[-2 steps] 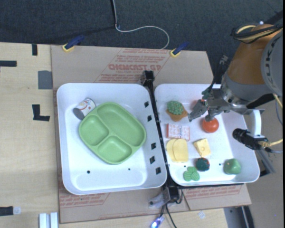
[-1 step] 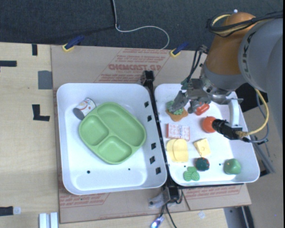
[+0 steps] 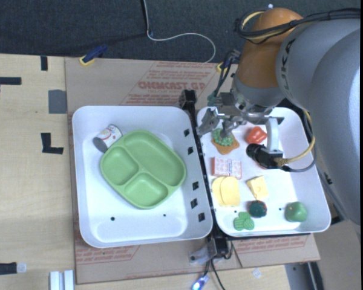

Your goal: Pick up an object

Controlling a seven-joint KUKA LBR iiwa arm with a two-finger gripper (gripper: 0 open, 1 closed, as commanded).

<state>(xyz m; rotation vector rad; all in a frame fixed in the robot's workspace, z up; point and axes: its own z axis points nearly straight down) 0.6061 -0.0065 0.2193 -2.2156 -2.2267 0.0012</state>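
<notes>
A wooden bench (image 3: pixel 24 180) is carrying a sheet of printed cardboard (image 3: pixel 139 80), and two shallow white bins are sitting side by side on it: the left bin (image 3: pixel 85 162) and the right bin (image 3: pixel 311 189). Black tape marks (image 3: pixel 48 142) are lying on the bench's left part.

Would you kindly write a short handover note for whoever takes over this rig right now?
End effector: low in the right bin, just above the green and orange toy; grip state unclear.
Right bin items: red piece, pink card, yellow pieces, green ball.
Left bin: green divided plate, small mug.
Done: nothing visibly lifted.
Left: grasp and raise one object.
</notes>
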